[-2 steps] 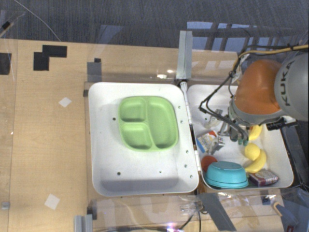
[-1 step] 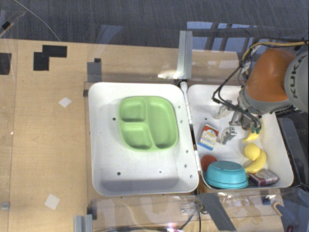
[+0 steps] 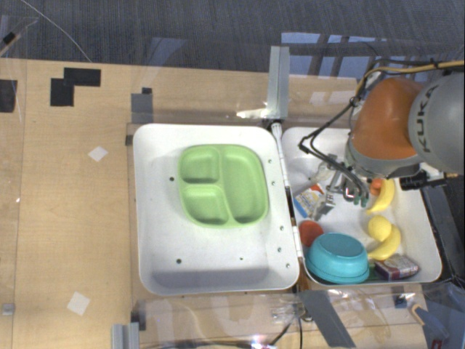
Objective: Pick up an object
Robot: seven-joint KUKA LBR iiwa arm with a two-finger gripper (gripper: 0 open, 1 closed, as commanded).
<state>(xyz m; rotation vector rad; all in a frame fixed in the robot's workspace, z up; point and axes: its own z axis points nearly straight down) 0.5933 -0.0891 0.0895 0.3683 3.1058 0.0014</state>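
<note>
— What lay in the left bin (image 3: 152,195)?

— A green divided tray (image 3: 221,185), flat in its middle.

— And the right bin (image 3: 430,257)?

— A blue bowl (image 3: 338,257) at the near edge, a red thing (image 3: 310,231) just left of it, yellow bananas (image 3: 383,231) to its right, a purple packet (image 3: 396,268) nearest. The arm (image 3: 396,122) hung over the far part, its gripper (image 3: 336,193) above a crumpled wrapper (image 3: 311,199).

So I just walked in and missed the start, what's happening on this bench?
A grey and orange robot arm reaches in over the right bin, its end effector low among the clutter there: a blue bowl, a banana, a small packet and other bits. Nothing is visibly lifted yet. The left bin holds a green divided tray.
</note>
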